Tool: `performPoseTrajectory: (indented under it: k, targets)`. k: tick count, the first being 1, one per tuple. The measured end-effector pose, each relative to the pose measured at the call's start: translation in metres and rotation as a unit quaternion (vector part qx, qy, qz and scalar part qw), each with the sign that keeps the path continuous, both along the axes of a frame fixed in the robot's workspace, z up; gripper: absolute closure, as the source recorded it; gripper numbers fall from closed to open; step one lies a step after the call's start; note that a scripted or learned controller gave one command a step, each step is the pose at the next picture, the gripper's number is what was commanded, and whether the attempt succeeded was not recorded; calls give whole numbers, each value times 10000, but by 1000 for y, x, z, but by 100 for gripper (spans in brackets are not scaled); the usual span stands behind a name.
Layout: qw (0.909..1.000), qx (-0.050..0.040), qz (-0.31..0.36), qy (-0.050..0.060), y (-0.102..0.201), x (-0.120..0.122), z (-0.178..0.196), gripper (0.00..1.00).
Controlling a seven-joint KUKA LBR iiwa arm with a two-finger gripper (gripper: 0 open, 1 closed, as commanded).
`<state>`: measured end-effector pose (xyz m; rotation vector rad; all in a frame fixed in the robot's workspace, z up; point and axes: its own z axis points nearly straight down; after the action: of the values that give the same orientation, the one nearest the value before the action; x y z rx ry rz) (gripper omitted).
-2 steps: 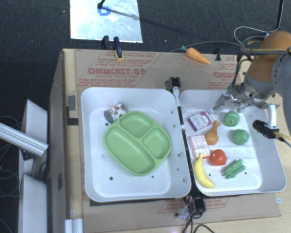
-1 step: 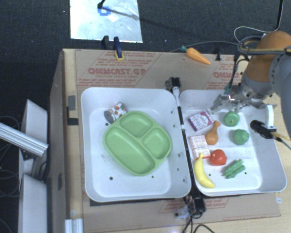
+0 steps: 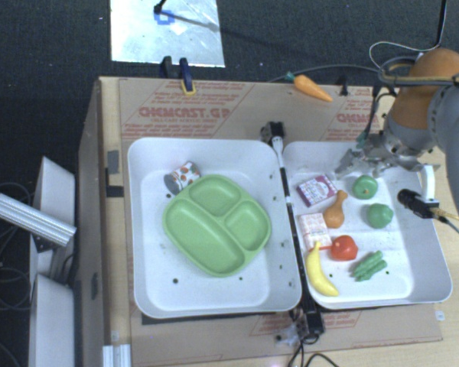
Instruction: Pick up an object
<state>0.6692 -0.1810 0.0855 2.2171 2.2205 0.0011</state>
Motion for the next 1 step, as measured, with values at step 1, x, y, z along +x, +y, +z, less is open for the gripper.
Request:
performPoseTrajectory:
  k: [1]
  targets:
    - [10000, 0, 15, 1, 7, 0, 0, 0]
